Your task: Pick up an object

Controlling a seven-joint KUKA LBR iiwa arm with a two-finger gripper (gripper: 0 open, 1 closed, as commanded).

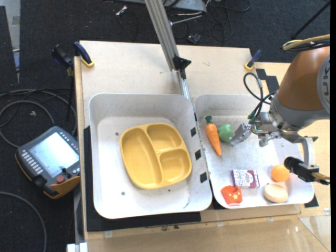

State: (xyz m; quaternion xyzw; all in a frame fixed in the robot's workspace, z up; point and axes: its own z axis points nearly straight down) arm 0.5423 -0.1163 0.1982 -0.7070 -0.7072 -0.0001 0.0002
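Note:
The right bin [252, 103] holds several small things. An orange carrot [212, 136] lies near its left wall, and a green round piece [226, 132] sits just right of the carrot. My gripper [240, 135] hangs low over the bin, right beside the green piece and about touching its right side. Nothing shows as held in it. Toward the front lie a pink and white box [245, 178], a red piece [231, 195], an orange ball [280, 173] and a cream oval [275, 193].
The left bin [105, 114] holds a yellow divided plate [156, 155]. A slanted metal pole [164, 30] rises behind the bins. My grey arm [304, 96] comes in over the right bin's right side. A teach pendant [47, 161] lies on the floor at left.

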